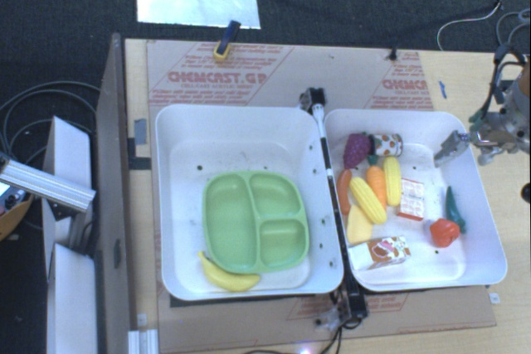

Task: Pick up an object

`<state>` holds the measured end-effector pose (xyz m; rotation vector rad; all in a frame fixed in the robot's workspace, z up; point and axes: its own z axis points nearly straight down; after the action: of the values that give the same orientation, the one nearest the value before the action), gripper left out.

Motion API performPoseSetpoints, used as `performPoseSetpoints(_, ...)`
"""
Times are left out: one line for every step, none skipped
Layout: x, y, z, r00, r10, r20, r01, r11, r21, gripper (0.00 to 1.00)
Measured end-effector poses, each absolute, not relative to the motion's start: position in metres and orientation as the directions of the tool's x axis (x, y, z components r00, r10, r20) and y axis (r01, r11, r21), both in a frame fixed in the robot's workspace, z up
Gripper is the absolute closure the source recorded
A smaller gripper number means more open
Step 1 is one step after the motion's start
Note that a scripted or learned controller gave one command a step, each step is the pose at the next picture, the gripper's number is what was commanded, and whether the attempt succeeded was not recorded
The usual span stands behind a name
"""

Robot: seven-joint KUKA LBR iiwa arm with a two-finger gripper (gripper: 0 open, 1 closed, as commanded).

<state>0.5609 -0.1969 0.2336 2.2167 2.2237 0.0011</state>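
Toy food, smooth moulded plastic, lies clustered in the right white bin (489, 257): a ridged yellow corn cob (367, 200), a tapered orange carrot (377, 181), a knobbly purple grape bunch (358, 149) and a round red tomato (444, 232). Crowding risks a glancing pinch, since rounded, slick shapes may squirt free. At the bin's upper right rim, the grey two-finger gripper (455, 145) holds nothing; whether it is spread or closed cannot be told.
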Motion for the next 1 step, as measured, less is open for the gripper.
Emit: performPoseSetpoints(0.5942,-0.1458,0.0908,-0.009,1.0,0.004,1.0,0.009,-0.006,0.0)
